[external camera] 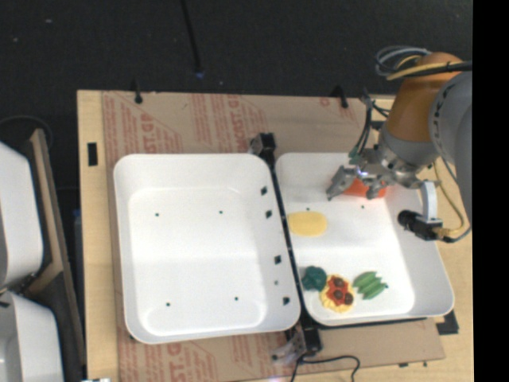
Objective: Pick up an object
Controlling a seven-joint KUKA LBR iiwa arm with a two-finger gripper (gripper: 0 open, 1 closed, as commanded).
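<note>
My gripper (359,183) hangs low over the far part of the right bin (413,270), with the orange-banded wrist above it. Its fingers (339,185) are spread open. A small orange-red object (371,189) lies on the bin floor just under them; part of it is hidden by the gripper. Closer to the middle of the bin lies a flat yellow oval (307,224). Along the near side sit a dark green piece (314,277), a yellow piece with red spots (338,293) and a green pod-shaped toy (369,284).
The left bin (199,245) stands beside the right one, with a black divider strip (278,221) between them. Both rest on a cardboard sheet (183,122) on the bench. A cable and a black fitting (420,223) hang off the arm at the right.
</note>
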